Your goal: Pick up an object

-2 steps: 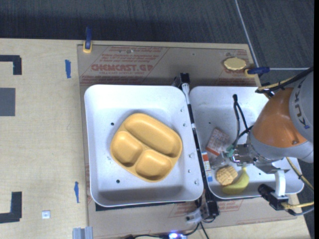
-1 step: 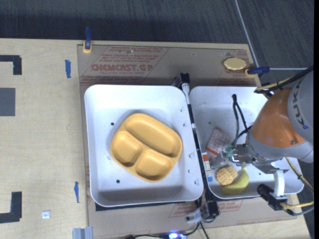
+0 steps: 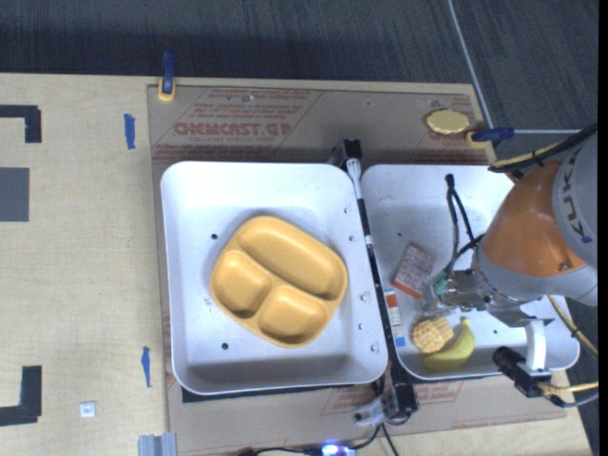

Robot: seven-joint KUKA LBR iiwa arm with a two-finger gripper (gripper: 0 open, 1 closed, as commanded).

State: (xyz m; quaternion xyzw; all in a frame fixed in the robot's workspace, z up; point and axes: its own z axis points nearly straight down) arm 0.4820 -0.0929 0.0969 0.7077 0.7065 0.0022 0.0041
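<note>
Jaws' state impossible to tell, low in right shallow white bin [image 3: 399, 193] beside yellow banana [image 3: 456, 348], waffle-textured block [image 3: 431, 332]; yellow three-compartment plastic tray [image 3: 277, 279] in left white bin [image 3: 185, 255].

Yellow tray [image 3: 277, 279] in left bin [image 3: 185, 255]

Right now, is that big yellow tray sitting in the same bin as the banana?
No, the yellow tray lies in the left bin, while the banana lies in the right bin beside the arm.

Pale wooden bench [image 3: 76, 283] with blue tape marks, dark carpeted floor [image 3: 285, 17] beyond.
</note>
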